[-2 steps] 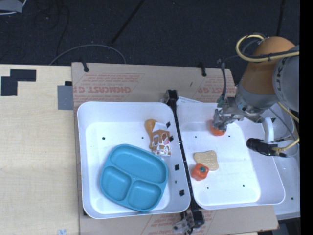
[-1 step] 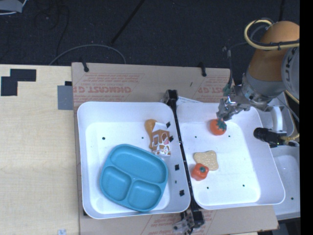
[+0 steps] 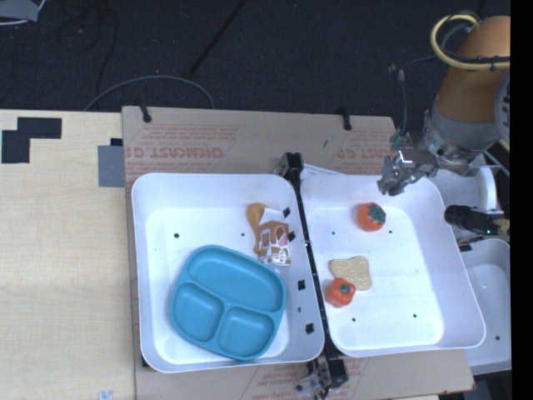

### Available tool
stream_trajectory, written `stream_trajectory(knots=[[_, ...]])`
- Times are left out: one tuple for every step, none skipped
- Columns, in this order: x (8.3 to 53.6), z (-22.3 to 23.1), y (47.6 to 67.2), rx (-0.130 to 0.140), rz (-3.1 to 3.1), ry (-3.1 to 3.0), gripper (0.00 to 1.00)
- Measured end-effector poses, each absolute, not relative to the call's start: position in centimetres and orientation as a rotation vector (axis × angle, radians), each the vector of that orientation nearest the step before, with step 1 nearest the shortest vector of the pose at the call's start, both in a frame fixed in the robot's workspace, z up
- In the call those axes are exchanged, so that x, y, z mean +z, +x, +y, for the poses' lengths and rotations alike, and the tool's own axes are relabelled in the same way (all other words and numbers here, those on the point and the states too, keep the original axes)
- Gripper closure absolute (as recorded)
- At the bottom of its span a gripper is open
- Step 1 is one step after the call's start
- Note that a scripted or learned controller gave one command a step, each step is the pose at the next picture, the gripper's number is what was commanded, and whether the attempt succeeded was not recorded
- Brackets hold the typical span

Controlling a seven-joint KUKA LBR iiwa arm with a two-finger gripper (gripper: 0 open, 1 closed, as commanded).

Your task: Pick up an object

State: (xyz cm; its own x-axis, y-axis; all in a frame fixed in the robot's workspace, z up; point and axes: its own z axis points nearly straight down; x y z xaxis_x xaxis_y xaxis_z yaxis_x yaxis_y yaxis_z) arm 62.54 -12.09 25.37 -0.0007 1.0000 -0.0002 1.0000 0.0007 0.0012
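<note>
We see a robot arm with a rounded orange band above a grey wrist section. A pale yellow cable loops beside the orange part. Its claw is small, metallic grey and dark, with thin wires running along it.

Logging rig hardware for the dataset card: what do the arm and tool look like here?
Grey arm with an orange band above the wrist and a pale yellow cable loop beside it. The tool is small, grey metal, with a thin dark cable rising from it.
</note>
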Motion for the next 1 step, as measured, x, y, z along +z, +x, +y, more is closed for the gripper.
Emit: stream_trajectory(knots=[[24.51, -8.48, 59.75, -0.005, 2.227, 2.222, 1.00]])
